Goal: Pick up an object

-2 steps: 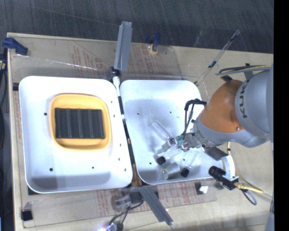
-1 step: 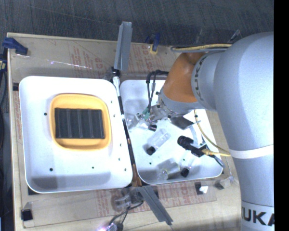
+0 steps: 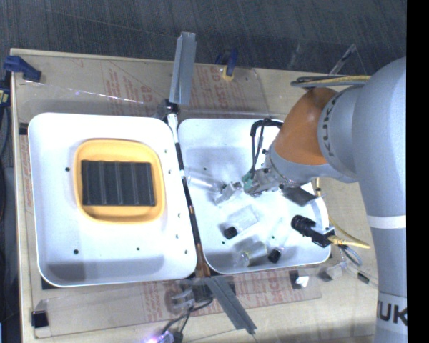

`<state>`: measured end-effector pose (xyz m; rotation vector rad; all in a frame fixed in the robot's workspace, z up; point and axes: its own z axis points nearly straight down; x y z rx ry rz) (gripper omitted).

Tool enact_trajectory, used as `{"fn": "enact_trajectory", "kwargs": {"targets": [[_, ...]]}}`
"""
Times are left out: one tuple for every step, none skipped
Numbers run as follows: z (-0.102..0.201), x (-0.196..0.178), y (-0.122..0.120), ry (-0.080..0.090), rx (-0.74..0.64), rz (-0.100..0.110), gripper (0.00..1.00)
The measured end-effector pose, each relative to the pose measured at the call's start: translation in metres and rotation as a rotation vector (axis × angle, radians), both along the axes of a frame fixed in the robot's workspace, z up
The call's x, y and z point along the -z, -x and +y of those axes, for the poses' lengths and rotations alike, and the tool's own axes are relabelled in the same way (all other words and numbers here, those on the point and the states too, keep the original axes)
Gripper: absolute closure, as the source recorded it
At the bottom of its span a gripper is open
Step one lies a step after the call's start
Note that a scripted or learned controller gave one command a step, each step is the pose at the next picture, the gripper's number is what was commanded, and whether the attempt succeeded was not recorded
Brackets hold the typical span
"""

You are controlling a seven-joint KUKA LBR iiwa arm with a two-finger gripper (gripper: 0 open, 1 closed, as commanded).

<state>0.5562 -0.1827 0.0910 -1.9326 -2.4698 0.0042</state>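
Wooden bench point(image 3: 100, 84) on dark carpet carries two white bins.
Left bin point(image 3: 50, 249) holds a yellow tray point(image 3: 118, 154); gripper point(image 3: 252, 184), grip unreadable, hangs over the cluttered right bin point(image 3: 207, 138).

Both bins point(image 3: 50, 191) look like smooth, faintly glossy white plastic. In the left one lies a yellow tray point(image 3: 118, 181) with a dark ribbed inset, matt. Right of that tray, clear plastic bottles point(image 3: 242, 219) glint. The bench point(image 3: 93, 70) looks like matt wood board.
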Motion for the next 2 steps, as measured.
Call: {"fn": "enact_trajectory", "kwargs": {"targets": [[0.063,-0.002,0.0,0.01,-0.008,-0.006,0.0],[-0.027,-0.001,-0.025,0.001,0.014,-0.005,0.0]]}}
